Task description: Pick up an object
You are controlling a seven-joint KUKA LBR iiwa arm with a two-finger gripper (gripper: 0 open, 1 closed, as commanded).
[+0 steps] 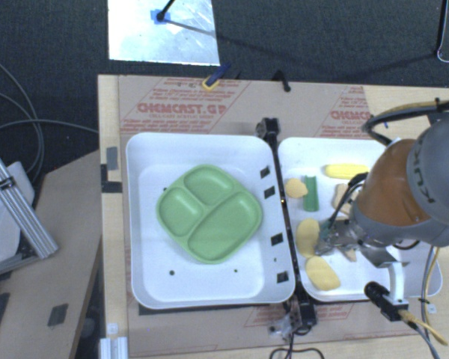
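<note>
Gripper (328,239) low in right shallow white bin (419,286), tips beside pale yellow potato-shaped object (307,235); finger state can't tell, nothing visibly held. Similar yellow lump (322,274) just below, small yellow piece (296,188) next to green block (310,187), yellow banana-like item (345,171) at top. Left white bin (146,275) w/ green sectioned plastic plate (209,213).

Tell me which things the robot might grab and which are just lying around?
For the job:
gripper
yellow lumps
yellow banana shape
green block

Just lying around:
green divided plate
cables
foil sheet
</note>
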